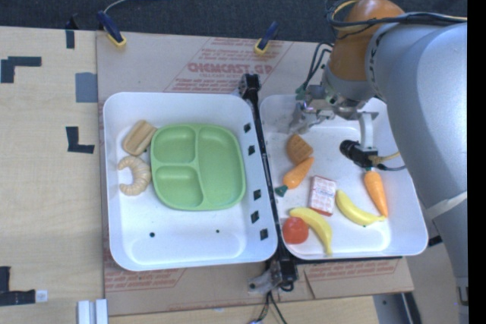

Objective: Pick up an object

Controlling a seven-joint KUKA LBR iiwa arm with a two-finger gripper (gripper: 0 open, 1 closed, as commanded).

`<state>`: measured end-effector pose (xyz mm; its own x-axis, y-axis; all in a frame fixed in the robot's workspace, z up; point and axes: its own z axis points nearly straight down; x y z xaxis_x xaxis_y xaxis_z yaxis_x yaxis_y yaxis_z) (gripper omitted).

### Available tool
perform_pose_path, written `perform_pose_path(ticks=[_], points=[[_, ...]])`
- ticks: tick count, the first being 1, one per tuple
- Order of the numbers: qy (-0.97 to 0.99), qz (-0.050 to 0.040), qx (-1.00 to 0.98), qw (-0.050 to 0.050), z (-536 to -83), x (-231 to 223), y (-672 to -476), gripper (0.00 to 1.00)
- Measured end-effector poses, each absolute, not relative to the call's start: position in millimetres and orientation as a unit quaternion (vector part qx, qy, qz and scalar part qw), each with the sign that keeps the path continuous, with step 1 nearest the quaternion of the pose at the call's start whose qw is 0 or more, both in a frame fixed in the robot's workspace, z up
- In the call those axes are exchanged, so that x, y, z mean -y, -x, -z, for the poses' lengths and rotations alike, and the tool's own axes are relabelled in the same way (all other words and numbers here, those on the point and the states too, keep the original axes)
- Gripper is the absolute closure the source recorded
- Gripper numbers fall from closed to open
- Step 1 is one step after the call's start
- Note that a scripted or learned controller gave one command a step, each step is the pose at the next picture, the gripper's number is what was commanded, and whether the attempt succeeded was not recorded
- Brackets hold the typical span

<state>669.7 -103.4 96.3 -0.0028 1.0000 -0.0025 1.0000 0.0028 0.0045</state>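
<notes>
My gripper [306, 116] hangs over the far left corner of the right bin [414, 235], below the orange band [357, 49] of the arm. Just in front of it lies a brown bread piece [298, 147], a small gap apart from it. Nearer the front lie a small carrot [298, 173], a red and white box [323, 195], two bananas [357, 210] [319, 225], a red tomato [295, 230] and a larger carrot [376, 192]. Nothing hangs from the gripper.
The left bin [182, 250] holds a green divided plate [197, 167], a bread slice [138, 136] and a croissant [137, 176]. A black divider [257, 155] runs between the bins. The grey arm [425, 110] covers the right bin's far right side.
</notes>
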Motion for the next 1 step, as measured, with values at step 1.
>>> perform_pose_path(ticks=[1], points=[[-0.706,-0.0002,-0.708,0.002,-95.6,103.4,-669.4,0.00]])
